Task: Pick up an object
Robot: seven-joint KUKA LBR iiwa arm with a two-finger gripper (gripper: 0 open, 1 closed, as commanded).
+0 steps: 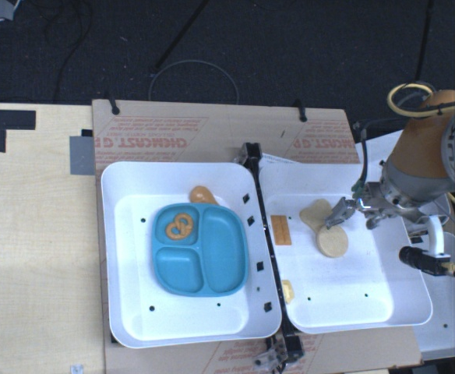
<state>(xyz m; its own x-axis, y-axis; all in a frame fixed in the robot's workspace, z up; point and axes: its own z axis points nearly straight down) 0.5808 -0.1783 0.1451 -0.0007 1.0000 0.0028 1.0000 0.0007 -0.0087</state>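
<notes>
1. Camera view, looking down at a slant: wooden surface (40, 232) carrying a cardboard sheet (220, 135) with two shallow bins side by side on it.
2. Left bin (126, 318) holding a blue divided tray (212, 255), with a pretzel (180, 227) in the tray's upper-left compartment and a small orange-brown piece (202, 195) lying just beyond the tray's far edge.
3. Right bin (352, 302) holding the likeliest targets: a round tan cookie (333, 243), a flatter tan piece (315, 213) touching it on the far side, a brown rectangular block (280, 230) near the divider, and a small yellow bit (287, 291) by the near corner.
4. Grey arm (418, 162) reaching in from the right, with the gripper (343, 212) low over the right bin, just beside the flat tan piece and above the round cookie.
5. Jaws slightly parted as far as can be made out, with nothing seen between them; contact with the tan piece too fine to judge.
6. Step in hand, judged: closing in for a grasp. Best done by centring over one piece alone, descending straight, and closing only once both fingers straddle it, since two touching pieces invite a slip or a nudge.
</notes>
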